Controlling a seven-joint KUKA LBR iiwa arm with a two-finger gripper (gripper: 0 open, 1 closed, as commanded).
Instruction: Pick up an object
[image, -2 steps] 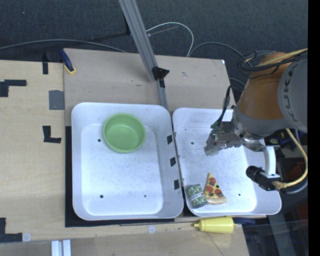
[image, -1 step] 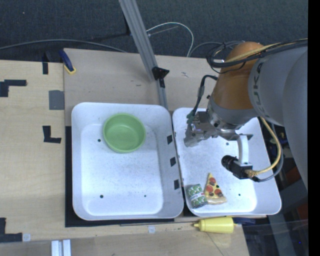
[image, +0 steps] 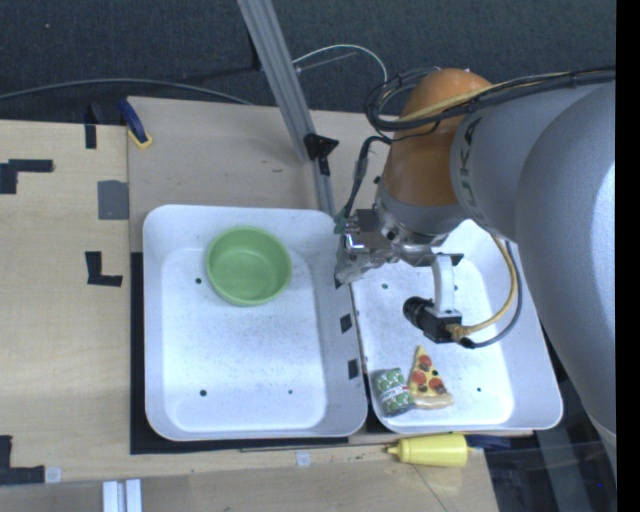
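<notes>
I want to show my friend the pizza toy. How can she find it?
Look in the right white bin, down near its front edge. The pizza slice lies there, a yellow-orange triangle with red dots. The small green block touching its left side is squarish and has no dots.

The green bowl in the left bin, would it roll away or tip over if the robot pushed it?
Probably not. The green bowl sits upright, mouth up, on the flat floor of the left bin, so it would likely slide rather than roll. It looks like light plastic, so a push on its rim might tip it.
</notes>
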